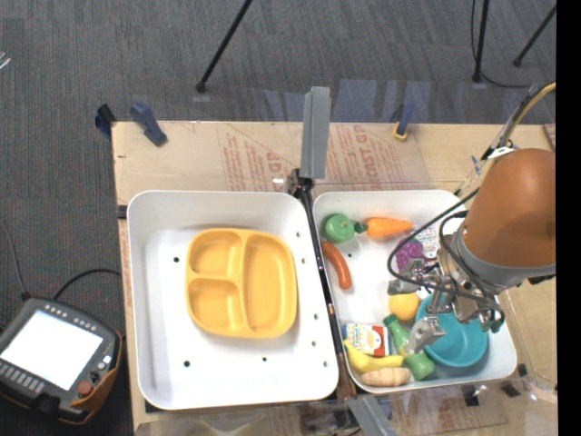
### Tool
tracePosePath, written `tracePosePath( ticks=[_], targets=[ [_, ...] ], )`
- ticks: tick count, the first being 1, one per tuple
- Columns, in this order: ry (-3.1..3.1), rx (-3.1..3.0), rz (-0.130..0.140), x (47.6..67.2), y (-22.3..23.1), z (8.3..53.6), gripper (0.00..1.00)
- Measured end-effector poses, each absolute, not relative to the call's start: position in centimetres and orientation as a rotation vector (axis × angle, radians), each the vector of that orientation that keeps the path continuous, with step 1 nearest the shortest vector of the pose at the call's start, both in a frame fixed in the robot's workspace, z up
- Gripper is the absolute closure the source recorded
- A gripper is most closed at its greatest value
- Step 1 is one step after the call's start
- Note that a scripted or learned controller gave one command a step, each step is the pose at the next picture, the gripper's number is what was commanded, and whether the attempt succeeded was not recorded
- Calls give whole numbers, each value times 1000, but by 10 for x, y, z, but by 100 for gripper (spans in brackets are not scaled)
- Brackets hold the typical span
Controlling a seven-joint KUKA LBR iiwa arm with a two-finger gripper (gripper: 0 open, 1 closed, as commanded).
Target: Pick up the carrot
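Red printing, seen upside down, is carried by the brown cardboard sheet (363, 153) laid on the worktop beyond the bins; it is too faint to be read with confidence. No other text is legible.

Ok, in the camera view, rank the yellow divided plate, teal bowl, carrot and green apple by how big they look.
1. yellow divided plate
2. teal bowl, partly hidden by the arm
3. carrot
4. green apple, close to the carrot in size, so those two are unsure.

Open bin floor is lying below the carrot (388, 227); a green apple (339, 228) is crowding its left tip.
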State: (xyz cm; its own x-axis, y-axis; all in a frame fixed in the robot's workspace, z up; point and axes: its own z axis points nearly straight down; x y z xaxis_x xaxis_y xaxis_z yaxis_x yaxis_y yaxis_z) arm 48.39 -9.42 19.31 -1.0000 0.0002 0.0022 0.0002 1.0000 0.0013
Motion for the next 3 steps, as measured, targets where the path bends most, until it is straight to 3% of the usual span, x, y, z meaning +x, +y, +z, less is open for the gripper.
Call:
tracePosePath(
  ticks=[1, 2, 3],
  targets=[
    [-3140, -167, -2, 501, -101, 88, 0],
    [-3143, -159, 2, 502, -100, 99, 100],
    [-3150, -51, 3, 521, -162, 170, 100]
  ],
)
